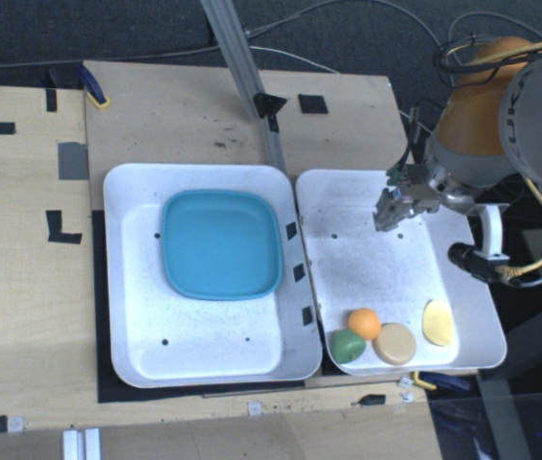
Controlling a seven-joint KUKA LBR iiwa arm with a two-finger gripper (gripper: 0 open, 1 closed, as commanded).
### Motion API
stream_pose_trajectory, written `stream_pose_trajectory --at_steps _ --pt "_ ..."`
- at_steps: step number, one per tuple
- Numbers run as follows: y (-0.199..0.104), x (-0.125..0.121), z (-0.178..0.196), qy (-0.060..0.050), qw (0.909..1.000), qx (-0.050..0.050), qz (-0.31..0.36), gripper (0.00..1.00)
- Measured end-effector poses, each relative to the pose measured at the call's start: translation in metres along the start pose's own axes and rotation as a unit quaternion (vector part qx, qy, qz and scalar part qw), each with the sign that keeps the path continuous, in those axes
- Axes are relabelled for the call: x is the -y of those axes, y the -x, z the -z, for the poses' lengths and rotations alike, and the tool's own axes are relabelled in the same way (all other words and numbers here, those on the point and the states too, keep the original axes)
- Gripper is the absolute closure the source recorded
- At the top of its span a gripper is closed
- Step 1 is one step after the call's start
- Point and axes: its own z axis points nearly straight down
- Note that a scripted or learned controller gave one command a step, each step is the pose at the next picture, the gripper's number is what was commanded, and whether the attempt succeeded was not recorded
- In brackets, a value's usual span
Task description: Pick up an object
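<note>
My jaws (393, 214) hang over the upper part of the right bin (348, 257); I cannot tell how they stand. Well apart, at its near edge, lie a green object (347, 346), orange ball (364, 324), tan disc (395, 343) and yellow piece (437, 322). A blue plate (221, 244) fills the left bin (137, 333).

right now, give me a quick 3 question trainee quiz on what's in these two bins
1. True or false: the blue plate lies in the left bin.
2. Which item sits nearest the right bin's near-right corner? A) orange ball B) yellow piece C) green piece
3. Fill in: the tool hovers over the ____ part of the right bin, apart from the items.

Key:
1. True
2. B; the tan disc lies between it and the green piece.
3. Far; all four items cluster along the near edge.
</note>
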Motion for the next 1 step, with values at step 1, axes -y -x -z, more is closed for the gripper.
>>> stream_pose_trajectory --at_steps 1 --pt "-0.0462 -0.0026 0.0083 0.000 1.0000 0.000 0.002 1.00"
